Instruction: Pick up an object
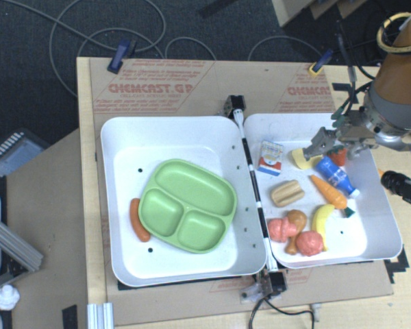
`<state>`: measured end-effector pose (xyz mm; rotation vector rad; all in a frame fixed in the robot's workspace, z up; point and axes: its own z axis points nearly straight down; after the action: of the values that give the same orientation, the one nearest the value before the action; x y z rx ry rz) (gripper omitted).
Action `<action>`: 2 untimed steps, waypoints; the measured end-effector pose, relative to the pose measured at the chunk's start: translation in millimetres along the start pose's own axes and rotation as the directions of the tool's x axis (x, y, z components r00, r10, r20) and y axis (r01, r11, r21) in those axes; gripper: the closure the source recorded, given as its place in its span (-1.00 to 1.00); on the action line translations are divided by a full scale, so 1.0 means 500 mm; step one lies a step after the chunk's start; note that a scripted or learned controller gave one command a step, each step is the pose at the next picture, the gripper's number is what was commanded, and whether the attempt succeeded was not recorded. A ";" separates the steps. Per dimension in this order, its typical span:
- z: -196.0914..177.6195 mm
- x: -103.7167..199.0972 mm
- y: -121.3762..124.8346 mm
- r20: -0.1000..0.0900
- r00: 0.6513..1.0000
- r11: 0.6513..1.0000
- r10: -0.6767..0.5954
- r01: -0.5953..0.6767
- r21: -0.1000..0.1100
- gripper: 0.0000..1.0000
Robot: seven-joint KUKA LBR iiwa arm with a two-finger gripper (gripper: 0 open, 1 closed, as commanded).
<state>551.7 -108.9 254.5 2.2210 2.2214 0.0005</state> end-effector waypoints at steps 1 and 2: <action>0.128 -0.123 -0.006 0.001 1.000 1.000 0.003 -0.003 0.004 -1.00; 0.341 -0.191 0.005 0.000 1.000 1.000 0.001 -0.001 0.001 -1.00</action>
<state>554.4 -204.2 84.1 2.2229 2.2201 -0.0010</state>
